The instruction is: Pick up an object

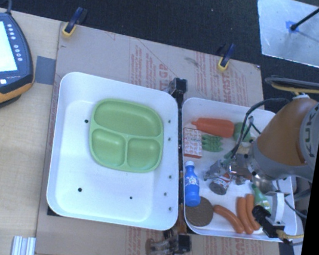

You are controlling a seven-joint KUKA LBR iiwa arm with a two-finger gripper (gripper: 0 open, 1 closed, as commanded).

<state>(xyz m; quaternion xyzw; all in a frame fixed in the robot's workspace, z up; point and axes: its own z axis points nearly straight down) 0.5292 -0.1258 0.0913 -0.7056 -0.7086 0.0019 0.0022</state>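
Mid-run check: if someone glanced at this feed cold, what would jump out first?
Probably the green divided plate, alone in the left bin. Next, the grey and orange arm looming over the right bin, where the small items crowd together: an orange carrot at the far end, a blue bottle by the divider and sausages at the near edge. The gripper sits low among them.

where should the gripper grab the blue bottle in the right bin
Probably across the blue bottle's body, midway along, coming straight down. It lies flat, white cap pointing away from the brown disc, close to the right bin's left wall, so fingers should straddle its width.
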